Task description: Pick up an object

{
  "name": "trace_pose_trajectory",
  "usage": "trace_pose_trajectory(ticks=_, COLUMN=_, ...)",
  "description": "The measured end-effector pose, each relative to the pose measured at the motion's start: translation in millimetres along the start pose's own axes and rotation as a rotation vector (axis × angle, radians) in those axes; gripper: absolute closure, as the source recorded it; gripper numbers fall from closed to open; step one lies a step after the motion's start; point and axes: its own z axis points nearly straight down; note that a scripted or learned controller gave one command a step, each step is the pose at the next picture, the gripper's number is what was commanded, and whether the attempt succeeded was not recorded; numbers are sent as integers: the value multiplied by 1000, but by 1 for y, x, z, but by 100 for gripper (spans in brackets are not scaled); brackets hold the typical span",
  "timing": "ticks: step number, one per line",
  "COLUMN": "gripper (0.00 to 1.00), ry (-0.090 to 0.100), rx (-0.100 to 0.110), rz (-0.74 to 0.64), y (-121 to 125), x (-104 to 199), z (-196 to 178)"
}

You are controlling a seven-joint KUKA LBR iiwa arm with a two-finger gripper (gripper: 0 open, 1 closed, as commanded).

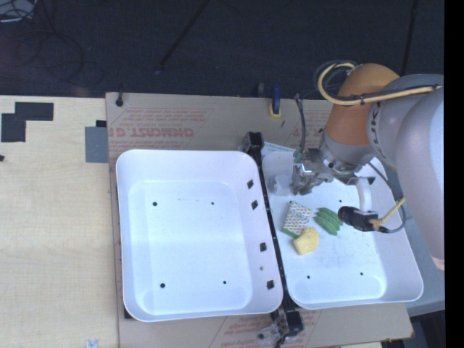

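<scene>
Below the jaws [304,181], yellow object [306,241].

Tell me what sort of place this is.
Probably a robotics lab bench for grasping trials: a grey arm reaches over two white bins, the right one holding small objects, with loose cables about.
</scene>
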Motion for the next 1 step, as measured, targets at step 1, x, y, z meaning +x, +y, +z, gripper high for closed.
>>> trace_pose_trajectory(ticks=1, gripper=100, ry=0, rx=1, rz=1, y=0, x=-1, z=-9)
